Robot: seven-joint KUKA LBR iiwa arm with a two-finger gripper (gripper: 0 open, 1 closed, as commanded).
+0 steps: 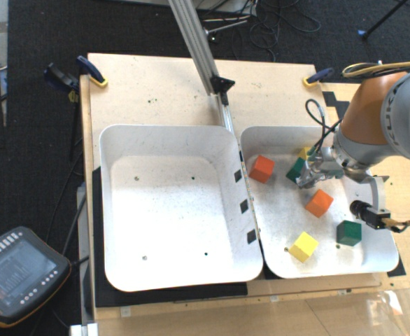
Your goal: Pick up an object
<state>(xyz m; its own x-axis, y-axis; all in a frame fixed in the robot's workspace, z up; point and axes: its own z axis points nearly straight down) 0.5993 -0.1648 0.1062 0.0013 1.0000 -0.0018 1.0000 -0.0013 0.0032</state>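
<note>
Over the right bin (383,263), the gripper (305,179) sits beside a green block (296,169) at ten o'clock; finger state unclear.

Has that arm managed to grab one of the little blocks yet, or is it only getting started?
Nothing looks picked up yet. The gripper is down in the right bin, right beside a dark green block. Whether it has hold of that block I cannot tell. The orange blocks, yellow block and second green block lie loose. Gripping and lifting are left.
</note>
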